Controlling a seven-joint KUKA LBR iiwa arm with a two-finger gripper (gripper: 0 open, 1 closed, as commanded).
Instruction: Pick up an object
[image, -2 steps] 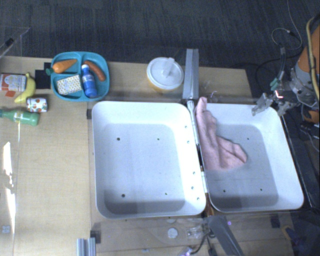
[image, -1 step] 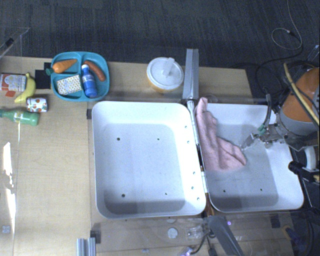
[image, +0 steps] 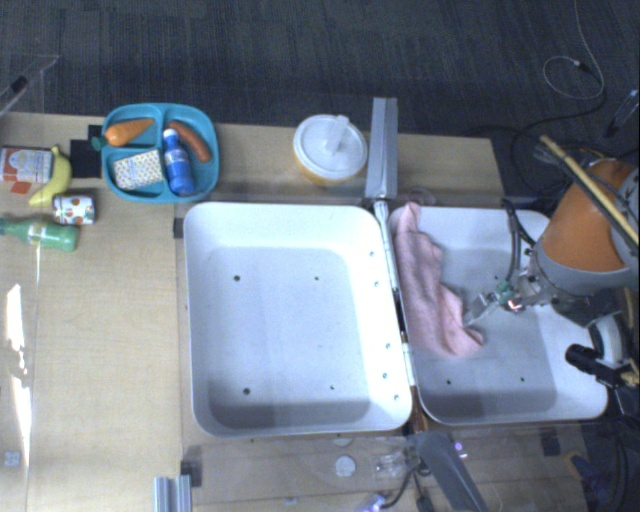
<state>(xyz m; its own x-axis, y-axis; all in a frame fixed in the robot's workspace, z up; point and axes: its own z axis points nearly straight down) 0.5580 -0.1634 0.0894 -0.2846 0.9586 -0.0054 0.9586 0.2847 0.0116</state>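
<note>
A pink cloth (image: 428, 282) lies crumpled along the left wall of the right bin (image: 520, 385), from the bin's top corner down to about its middle. My gripper (image: 484, 304) comes in from the right and sits low over the bin floor, right at the cloth's lower right edge. Its tip touches or nearly touches the cloth's fold. The fingers are too small and dark to read. The arm's orange band (image: 585, 228) shows at the right edge.
The left bin (image: 290, 410) lies beside the right one, with a metal divider post (image: 381, 150) between them at the back. On the bench behind stand a blue tray (image: 160, 152) with toy food, a white lidded cup (image: 330, 147), and small items at far left (image: 50, 195).
</note>
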